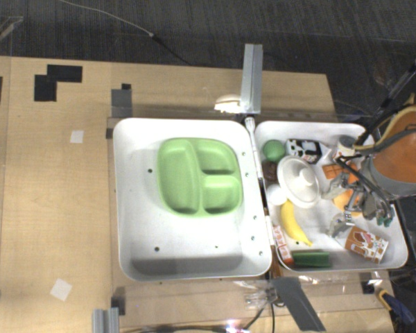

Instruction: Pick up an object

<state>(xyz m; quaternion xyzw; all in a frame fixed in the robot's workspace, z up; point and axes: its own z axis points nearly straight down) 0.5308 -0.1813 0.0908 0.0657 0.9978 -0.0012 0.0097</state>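
Where the arm reaches in from the right, its gripper hangs low over the right bin, amid cables and metal parts; whether it is spread or closed cannot be told, and nothing is seen held in it. Just beside it, toward the bin's near right corner, lies a small brown carton. To its left stands a white bowl, with a banana below that and a dark green bar along the near wall. A green ball and a black-and-white item sit near the far wall. The left bin bears a green divided tray.
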